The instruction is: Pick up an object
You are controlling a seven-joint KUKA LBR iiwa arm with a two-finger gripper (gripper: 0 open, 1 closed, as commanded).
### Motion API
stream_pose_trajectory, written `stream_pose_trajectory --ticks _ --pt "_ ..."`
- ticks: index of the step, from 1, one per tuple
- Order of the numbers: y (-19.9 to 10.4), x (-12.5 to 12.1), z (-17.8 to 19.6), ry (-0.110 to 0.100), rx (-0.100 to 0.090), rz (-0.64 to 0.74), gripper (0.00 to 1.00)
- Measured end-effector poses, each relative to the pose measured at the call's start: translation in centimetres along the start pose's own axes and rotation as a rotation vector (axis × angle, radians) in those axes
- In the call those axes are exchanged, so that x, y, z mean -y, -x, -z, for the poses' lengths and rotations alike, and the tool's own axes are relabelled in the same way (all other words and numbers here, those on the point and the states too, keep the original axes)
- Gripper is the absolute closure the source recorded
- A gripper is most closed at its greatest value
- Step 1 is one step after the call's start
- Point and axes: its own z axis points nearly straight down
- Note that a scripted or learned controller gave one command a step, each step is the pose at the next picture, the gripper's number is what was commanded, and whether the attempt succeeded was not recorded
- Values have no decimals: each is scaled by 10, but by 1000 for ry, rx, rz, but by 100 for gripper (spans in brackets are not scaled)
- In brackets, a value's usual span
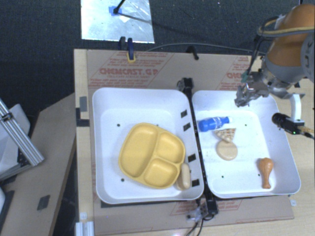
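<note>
The right bin [280, 132] holds a blue bottle [213, 123] lying on its side, a tan waffle-like wedge [226, 133], a round beige piece [227, 151] just below it, and a brown drumstick [266, 170] near the front right. My gripper [242, 98] hangs over the far edge of the right bin, above and to the right of the blue bottle, with nothing seen in it. The left bin [113, 107] carries a yellow divided tray [152, 155] with a pale bread-like piece [184, 175] at its right edge.
A black divider strip [193, 132] runs between the two bins. A cardboard sheet [147, 68] lies under them. A shiny plate [118, 11] sits at the far back, and a metal rail [17, 136] stands at the left.
</note>
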Motion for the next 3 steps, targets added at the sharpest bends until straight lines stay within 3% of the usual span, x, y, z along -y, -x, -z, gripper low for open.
stream_pose_trajectory --ticks 3 --pt "-166 27 -2 -1 -2 3 100"
